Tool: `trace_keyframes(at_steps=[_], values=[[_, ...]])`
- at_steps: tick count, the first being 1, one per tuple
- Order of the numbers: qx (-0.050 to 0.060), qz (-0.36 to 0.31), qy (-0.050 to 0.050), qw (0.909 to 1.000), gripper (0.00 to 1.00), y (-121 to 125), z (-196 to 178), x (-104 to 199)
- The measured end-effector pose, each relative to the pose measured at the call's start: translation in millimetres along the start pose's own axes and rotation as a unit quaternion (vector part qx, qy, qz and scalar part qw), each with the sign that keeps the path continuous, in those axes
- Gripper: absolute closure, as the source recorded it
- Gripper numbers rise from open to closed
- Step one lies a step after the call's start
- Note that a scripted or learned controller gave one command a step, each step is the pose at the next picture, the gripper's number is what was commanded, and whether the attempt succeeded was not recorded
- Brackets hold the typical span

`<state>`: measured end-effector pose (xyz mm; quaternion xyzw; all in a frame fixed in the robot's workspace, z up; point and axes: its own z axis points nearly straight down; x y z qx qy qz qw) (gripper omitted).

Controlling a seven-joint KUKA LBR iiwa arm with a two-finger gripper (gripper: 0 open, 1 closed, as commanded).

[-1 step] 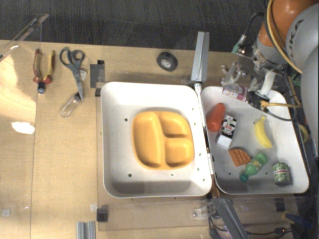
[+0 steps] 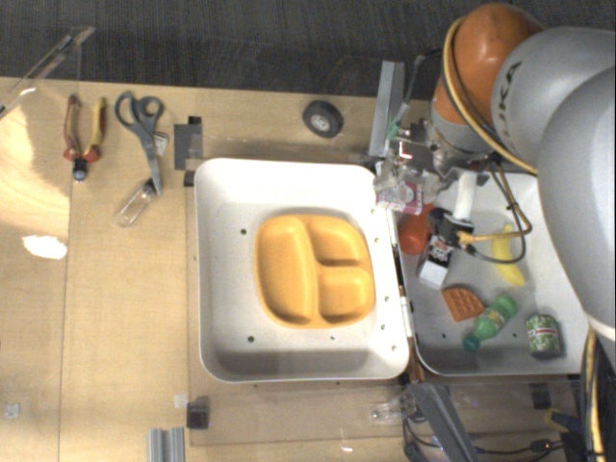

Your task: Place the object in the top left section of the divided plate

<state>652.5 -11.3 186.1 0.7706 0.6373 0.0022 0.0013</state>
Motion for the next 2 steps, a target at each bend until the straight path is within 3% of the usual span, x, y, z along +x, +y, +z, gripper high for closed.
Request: trace_keyframes(at_steps=[1, 2], values=[[0.000, 0.014, 0.000, 0.9999, 1.00, -58.2, 0.4, 54.8], [0.000, 0.015, 0.000, 0.9999, 0.00, -58.0, 0.3, 54.3]])
